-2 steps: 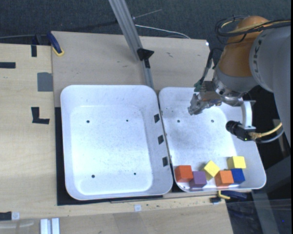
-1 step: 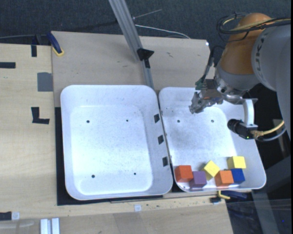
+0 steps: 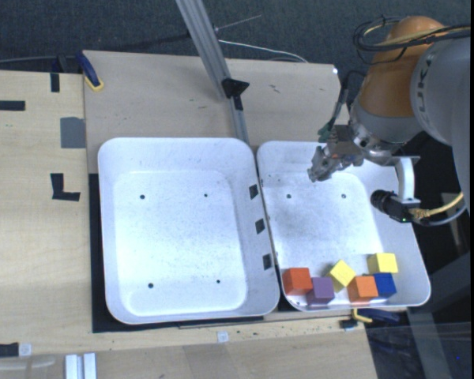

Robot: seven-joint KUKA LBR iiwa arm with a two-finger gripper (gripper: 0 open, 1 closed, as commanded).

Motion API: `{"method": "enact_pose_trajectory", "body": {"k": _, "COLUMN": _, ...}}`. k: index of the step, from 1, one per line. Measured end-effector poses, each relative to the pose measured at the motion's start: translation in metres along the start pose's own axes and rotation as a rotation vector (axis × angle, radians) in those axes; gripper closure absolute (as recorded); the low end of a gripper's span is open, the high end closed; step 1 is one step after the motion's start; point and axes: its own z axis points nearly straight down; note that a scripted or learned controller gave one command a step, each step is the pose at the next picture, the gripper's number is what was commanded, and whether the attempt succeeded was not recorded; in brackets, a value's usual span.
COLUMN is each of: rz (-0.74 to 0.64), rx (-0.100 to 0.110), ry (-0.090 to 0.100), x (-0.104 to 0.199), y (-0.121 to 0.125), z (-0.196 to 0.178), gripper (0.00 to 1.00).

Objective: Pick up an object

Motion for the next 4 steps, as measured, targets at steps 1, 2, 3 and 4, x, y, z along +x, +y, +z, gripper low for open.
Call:
{"method": "enact_pose_trajectory", "body": {"k": 1, "rz": -0.001, "rx": 0.001, "ry": -0.001, "x": 0.0, "y": 0.0, "z": -0.009, "gripper": 1.0}}
{"method": "enact_pose_trajectory", "body": {"k": 2, "rz": -0.001, "rx": 0.002, "ry": -0.001, "x": 0.001, "y": 0.0, "z": -0.019, "gripper": 1.0}}
{"method": "enact_pose_trajectory", "body": {"k": 3, "rz": -0.002, "rx": 0.003, "ry": -0.002, "x": 0.001, "y": 0.0, "z": -0.028, "gripper": 1.0}}
{"method": "enact_pose_trajectory", "body": {"k": 4, "rz": -0.003, "rx": 0.004, "ry": -0.002, "x": 0.001, "y": 0.0, "z": -0.038, "gripper": 1.0}}
